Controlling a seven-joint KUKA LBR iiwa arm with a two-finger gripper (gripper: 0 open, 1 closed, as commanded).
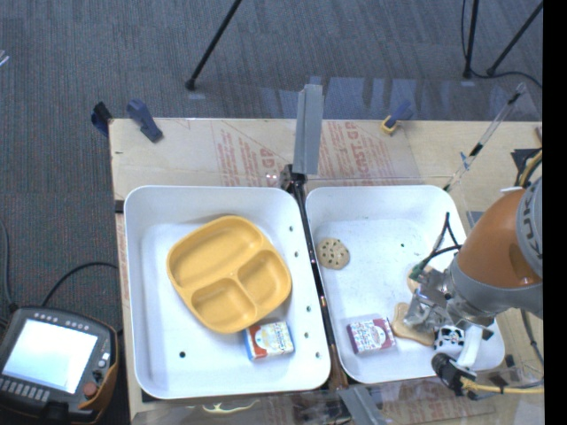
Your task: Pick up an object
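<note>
arm (532, 237): white letters "KU" on grey link at right edge, rest cut off
board (354, 153): red print, mirrored/upside down, approx "DOT", not fully legible
boxes (269, 340) (371, 335): labels too small to read
pendant (55, 358): screen blank white, no txt

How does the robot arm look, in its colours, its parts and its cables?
The arm has a broad orange band with grey casing above it. Below the band sits a grey metal wrist block. The hand is metallic, with a small white part bearing black marks beside it. Dark cables loop near the wrist, and a yellow-tipped cable runs below.
</note>
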